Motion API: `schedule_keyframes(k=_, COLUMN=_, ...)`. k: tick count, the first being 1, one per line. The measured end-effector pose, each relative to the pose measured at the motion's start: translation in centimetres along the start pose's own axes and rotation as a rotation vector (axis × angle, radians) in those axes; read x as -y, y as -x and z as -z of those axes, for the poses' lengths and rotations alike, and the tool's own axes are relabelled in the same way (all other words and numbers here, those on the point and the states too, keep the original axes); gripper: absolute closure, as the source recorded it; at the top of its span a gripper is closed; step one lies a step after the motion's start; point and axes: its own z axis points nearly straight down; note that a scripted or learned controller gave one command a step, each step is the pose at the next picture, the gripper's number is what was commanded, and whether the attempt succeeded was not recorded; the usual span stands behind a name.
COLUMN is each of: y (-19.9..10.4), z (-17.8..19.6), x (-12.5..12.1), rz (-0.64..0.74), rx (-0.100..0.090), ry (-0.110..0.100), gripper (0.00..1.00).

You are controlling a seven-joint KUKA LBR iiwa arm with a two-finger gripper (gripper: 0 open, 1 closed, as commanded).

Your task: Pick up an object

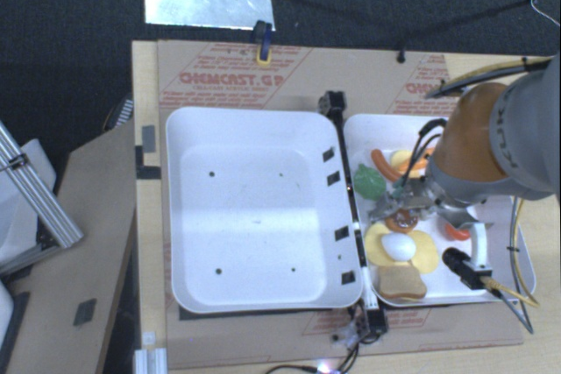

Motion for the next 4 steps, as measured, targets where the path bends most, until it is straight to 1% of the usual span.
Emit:
schedule_keyframes(k=1, y=-1.0, z=0.0, x=0.8, rz=0.002, rx=0.000, ry=0.000, gripper=0.00)
schedule_keyframes(k=2, y=-1.0, z=0.0, x=0.8, rz=0.000, rx=0.000, ry=0.001, gripper=0.00)
schedule_keyframes(k=3, y=-0.1, z=0.1, x=-4.3, rz=0.004, rx=0.002, ry=0.006, gripper=0.00)
schedule_keyframes(k=4, y=2.3, z=0.0, x=1.6, rz=-0.003, rx=0.001, ry=-0.003, gripper=0.00)
